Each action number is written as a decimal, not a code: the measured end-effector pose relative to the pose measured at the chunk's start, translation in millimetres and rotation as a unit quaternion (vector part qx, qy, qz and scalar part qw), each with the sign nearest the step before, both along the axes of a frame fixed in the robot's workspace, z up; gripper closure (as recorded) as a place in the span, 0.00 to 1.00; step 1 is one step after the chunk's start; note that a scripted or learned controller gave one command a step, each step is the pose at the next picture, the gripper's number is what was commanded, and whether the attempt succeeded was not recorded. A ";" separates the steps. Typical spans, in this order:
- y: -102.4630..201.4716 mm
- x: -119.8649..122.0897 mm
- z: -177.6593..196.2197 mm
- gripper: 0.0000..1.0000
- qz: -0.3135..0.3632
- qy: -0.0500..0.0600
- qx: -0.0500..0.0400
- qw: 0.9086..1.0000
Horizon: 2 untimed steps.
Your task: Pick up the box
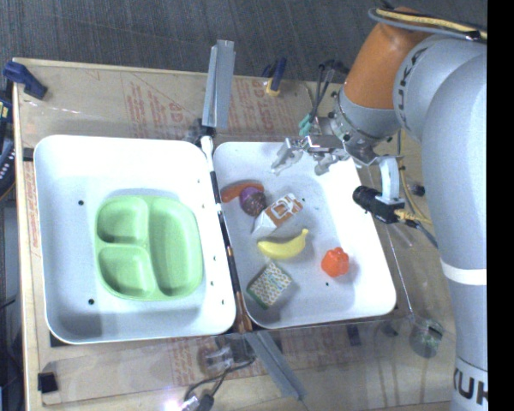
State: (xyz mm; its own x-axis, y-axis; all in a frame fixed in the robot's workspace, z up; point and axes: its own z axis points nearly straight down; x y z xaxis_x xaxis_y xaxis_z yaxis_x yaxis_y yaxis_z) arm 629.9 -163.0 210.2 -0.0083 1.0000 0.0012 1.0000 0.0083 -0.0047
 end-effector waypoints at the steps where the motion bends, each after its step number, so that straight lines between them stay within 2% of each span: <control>1: 41.4 -10.1 -119.4 0.00 0.103 0.000 0.000 0.995; 2: -32.1 9.4 -65.1 0.00 0.283 -0.003 -0.001 0.959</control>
State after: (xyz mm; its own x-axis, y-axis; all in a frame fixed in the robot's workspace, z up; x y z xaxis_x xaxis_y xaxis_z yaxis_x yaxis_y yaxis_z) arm 639.3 -195.1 145.1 -0.5499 0.8352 -0.0028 0.8352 0.5499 0.0011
